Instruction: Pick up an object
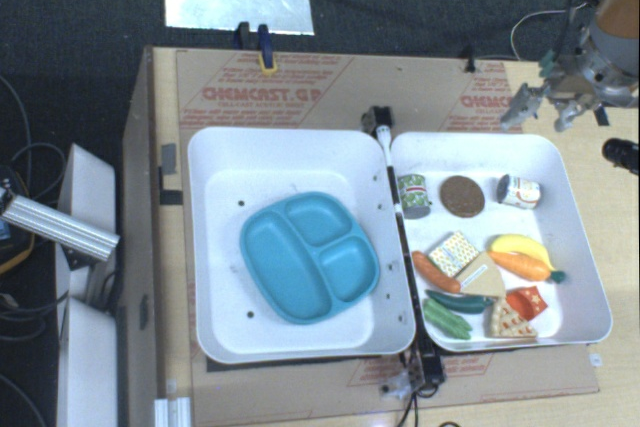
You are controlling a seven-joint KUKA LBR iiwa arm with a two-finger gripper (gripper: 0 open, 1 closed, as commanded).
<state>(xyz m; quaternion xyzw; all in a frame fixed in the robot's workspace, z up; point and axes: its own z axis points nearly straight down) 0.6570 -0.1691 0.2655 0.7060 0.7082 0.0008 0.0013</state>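
The right bin [575,205] holds several toy foods: a green can [413,195], a brown round cookie [463,196], a small white can on its side [519,192], a banana [518,246], an orange carrot [524,265], a checked cracker box [454,252], a red sausage [436,272], a green pod [446,318], a pizza slice [508,320] and a red packet [527,301]. My gripper [540,112] hangs above the bench just beyond the right bin's far edge. It is open and nothing is between its fingers.
The left bin [215,165] holds a blue divided plate [308,255]. A black clamp [380,122] sits at the far end of the seam between the bins. Cables loop near the arm at the upper right [530,25].
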